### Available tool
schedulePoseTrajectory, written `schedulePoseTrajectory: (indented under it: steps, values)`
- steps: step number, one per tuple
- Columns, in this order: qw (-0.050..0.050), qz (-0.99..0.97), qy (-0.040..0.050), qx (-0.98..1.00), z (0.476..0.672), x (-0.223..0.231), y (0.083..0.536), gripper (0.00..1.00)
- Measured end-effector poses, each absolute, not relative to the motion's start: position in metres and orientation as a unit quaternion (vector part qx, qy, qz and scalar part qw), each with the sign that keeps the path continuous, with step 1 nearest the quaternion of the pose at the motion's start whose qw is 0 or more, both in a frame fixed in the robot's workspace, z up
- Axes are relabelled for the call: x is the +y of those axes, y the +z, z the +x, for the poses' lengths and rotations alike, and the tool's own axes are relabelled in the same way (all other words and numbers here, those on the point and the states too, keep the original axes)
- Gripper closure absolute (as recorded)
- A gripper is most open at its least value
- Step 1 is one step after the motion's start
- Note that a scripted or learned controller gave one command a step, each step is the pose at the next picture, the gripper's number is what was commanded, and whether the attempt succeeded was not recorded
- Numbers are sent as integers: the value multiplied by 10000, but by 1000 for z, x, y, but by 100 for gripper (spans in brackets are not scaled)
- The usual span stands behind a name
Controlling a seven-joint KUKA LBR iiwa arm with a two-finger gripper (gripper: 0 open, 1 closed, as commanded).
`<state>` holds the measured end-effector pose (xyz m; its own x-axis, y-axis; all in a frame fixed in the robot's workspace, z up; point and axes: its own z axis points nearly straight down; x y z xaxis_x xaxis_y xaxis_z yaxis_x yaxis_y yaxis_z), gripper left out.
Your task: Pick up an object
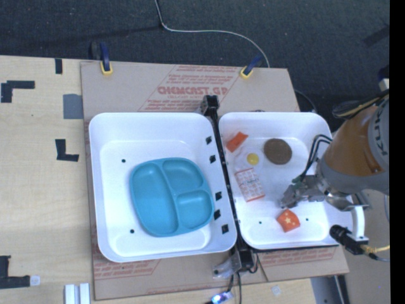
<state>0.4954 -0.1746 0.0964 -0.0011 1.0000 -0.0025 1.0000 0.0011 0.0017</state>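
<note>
We've got the jaws point(292, 195) low in the right bin point(316, 128), can't tell if they're clenched or released. Closest target's the small red block point(288, 220), just below them toward the bin's near wall.

Two white bins point(101, 132), one blue plate point(171, 195), five small objects point(288, 220).

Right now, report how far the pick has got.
Done: the arm has reached into the right bin, and the claw sits low, just above the orange-red block. In hand: nothing visibly lifted. Left: grasping and raising an item; the brown disc, yellow piece and card lie untouched.
</note>
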Motion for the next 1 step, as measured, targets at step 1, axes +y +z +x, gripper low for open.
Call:
schedulePoseTrajectory:
  steps: [1]
  values:
    - [20, 7062, 11, 7080, 501, -170, 157, 100]
